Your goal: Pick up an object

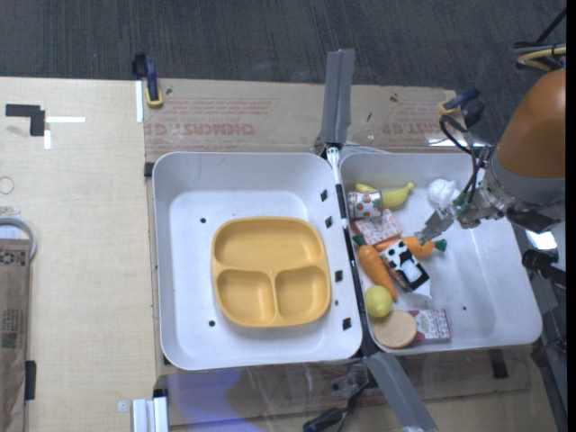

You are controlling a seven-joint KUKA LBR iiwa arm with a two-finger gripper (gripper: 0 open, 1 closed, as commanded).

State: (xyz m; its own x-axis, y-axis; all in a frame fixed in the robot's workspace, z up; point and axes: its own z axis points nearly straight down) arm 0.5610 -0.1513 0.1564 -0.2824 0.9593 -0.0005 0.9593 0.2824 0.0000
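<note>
The right bin [490, 282] holds a cluster of small items along its left side: a yellow banana [393, 194], a small printed can [364, 205], a large carrot [376, 268], a smaller carrot [402, 243], a black-and-white toy [407, 266], a lemon [379, 302], a tan round disc [394, 329] and a small reddish box [434, 324]. A white crumpled object [441, 190] lies near the back. My gripper [439, 224] reaches in from the right and hovers low just right of the smaller carrot's green end, below the white object. Nothing is visibly held.
The left bin [180, 268] carries a yellow divided plate [270, 270] in its middle. A grey bar [337, 97] stands upright behind the seam between the bins. The arm's orange band [540, 124] and cables hang over the right bin's far right corner.
</note>
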